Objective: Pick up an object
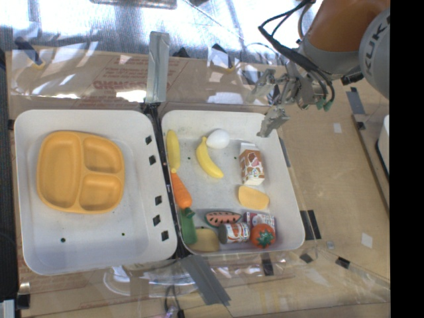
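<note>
Matt white plastic bins (86, 247), smooth yellow plastic tray (81, 171), glossy toy banana (209, 159).

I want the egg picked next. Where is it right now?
The white egg lies in the right bin, near its far wall, touching the top of the banana and left of the small carton.

1 fixed overhead camera, slanted down over 2 white bins (26, 197).
</note>
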Robot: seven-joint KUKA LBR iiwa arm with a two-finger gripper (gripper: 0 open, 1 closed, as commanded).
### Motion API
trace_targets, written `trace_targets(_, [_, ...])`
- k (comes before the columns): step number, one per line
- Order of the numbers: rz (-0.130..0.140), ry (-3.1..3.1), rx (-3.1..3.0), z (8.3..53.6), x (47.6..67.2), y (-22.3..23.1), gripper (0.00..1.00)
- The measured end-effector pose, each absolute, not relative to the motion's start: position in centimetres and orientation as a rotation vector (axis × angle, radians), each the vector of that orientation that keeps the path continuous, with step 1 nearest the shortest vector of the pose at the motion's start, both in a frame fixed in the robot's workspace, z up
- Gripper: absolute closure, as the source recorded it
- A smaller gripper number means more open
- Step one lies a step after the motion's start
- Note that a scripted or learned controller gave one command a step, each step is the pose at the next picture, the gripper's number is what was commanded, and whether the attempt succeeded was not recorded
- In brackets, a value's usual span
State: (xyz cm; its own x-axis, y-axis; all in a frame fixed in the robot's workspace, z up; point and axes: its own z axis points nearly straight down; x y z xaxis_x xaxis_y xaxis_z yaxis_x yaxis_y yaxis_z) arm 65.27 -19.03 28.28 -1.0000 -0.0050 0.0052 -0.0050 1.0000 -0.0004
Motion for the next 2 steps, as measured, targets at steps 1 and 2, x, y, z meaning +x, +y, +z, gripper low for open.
trace_targets(1, [-0.003,-3.127,-0.155,16.5,61.5,-17.8,0.00])
trace_targets(2, [-0.001,-3.132,-0.126,9.1,60.3,-9.8,0.00])
